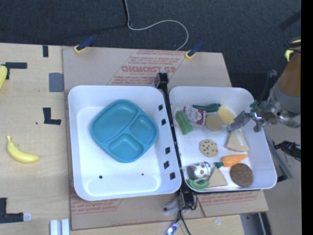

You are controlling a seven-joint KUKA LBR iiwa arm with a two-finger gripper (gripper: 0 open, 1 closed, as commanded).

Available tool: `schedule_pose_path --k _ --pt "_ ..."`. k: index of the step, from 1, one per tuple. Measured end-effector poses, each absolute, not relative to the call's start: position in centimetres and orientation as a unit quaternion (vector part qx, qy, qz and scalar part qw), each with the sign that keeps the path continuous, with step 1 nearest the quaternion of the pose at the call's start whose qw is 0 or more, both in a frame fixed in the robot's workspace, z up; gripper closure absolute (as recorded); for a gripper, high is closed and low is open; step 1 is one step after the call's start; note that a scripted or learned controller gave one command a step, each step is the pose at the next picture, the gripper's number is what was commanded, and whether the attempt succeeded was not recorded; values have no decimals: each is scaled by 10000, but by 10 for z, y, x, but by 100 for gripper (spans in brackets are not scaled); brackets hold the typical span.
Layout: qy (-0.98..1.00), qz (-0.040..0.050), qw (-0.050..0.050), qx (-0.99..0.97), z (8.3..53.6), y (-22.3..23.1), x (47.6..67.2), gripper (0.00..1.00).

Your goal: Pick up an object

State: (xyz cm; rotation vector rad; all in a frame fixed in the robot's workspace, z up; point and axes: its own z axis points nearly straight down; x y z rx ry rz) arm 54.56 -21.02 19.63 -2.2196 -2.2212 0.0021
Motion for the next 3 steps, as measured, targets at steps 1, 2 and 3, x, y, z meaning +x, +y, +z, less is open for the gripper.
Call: schedule_pose_path --k 1,2,3 --pt "-7078 5 5 -7064 206 -210 546 100" --pt "-7119 -9 32 -7022 201 -73 527 100" --pt "-7113 -41 -23 -7028 295 5 552 100"
